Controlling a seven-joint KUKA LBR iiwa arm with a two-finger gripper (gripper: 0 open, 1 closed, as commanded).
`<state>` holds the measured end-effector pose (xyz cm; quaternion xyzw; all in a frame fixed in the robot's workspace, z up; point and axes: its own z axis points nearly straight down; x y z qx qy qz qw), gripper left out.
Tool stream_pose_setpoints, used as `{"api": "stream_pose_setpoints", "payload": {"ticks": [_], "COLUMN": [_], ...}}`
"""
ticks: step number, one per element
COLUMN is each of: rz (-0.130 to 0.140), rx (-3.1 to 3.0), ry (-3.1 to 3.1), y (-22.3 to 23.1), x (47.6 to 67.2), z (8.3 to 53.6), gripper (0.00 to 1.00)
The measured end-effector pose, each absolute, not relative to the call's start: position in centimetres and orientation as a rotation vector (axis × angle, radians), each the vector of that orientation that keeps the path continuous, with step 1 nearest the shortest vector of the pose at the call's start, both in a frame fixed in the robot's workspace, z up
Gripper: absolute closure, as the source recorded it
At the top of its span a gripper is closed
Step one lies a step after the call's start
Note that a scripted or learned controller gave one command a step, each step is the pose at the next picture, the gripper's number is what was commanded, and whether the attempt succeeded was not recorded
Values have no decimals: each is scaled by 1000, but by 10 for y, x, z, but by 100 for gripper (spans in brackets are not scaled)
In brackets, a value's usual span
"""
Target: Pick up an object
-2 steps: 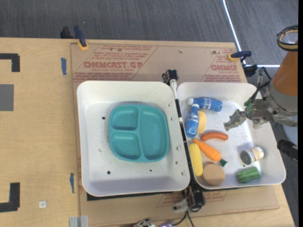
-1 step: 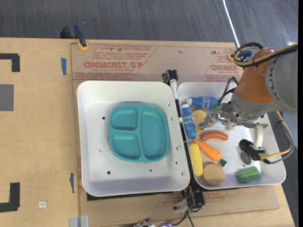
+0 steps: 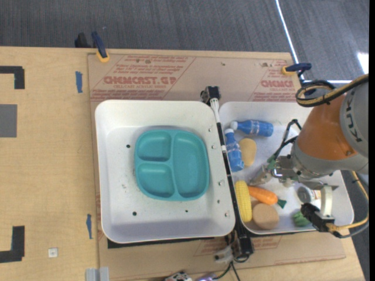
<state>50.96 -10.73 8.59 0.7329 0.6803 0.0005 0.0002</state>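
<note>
Since our gripper point(image 3: 280, 170) hangs just above-right of the carrot point(image 3: 262, 195), lying lengthwise left-right, we can't tell its grip state.

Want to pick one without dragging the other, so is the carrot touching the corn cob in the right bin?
Touching. In the camera view the carrot's blunt end overlaps the corn cob's side, with no white bin floor showing between them.
</note>
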Motion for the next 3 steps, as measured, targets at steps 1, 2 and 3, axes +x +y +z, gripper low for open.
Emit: {"api": "stream_pose_setpoints", "payload": {"ticks": [1, 2, 3], "rz": [5, 7, 2], "rx": [2231, 2229, 2341], "ry": [2207, 2204, 2094], "y": [-97, -98, -54], "x": [574, 575, 535], "z": [86, 97, 230], "gripper": [0, 100, 100]}}
